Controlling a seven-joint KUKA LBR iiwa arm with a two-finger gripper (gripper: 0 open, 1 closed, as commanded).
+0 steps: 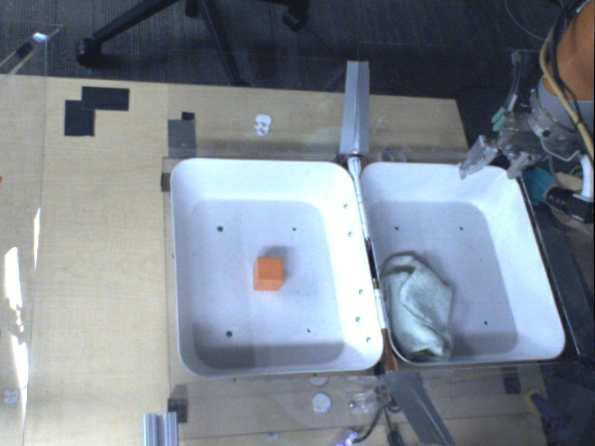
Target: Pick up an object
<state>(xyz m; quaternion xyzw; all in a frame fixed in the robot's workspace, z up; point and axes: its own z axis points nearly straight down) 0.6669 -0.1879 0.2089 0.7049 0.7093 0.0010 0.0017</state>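
Options for the pick were pretty slim: an orange cube (269, 273) sat near the middle of the left bin (195, 249), and a crumpled grey-white cloth (417, 306) was bunched against the near left wall of the right bin (521, 249), right beside the divider between the two.

Honestly the cube looked like the easier grab. It seemed small, stiff and light, probably foam or wood, with flat sides that two fingers could squeeze square-on. It stood well clear of every bin wall, so a straight top-down approach across two opposite faces looked doable. My one worry was a smooth block squirting out if the pinch landed off-centre or on a corner.

The cloth was a different story. Soft and floppy, it would've just folded whichever way, so I'd have gone for the highest bunched ridge and pinched deep. Sitting tight against the wall made that awkward, though nothing about it looked breakable.

The gripper (485, 156) hung at the far right corner of the right bin, around the rim, well apart from both things and carrying nothing. Couldn't tell whether it was spread or pinched together, too blurry there.
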